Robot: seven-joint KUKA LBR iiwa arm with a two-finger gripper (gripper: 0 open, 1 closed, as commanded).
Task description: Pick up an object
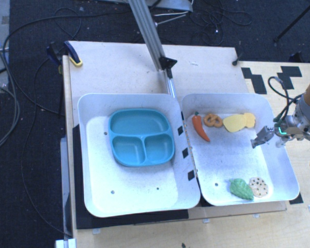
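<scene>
The right bin [279, 159] holds several small items. An orange-red carrot [200, 127] lies near its left wall, with a brown pretzel [213, 120] beside it. A pale yellow food piece [239, 122] rests at the back. Near the front lie a green leafy piece [241, 188] and a chocolate-chip cookie [258, 186]. My gripper [268, 136] hangs over the right side of this bin, just inside its right wall, right of the yellow piece and apart from all the items. Nothing shows between its fingers.
The left bin [93, 190] carries a blue divided plate [142, 137]. A slanted metal pole [147, 25] crosses the back of the bench. Cables lie on the dark floor around it.
</scene>
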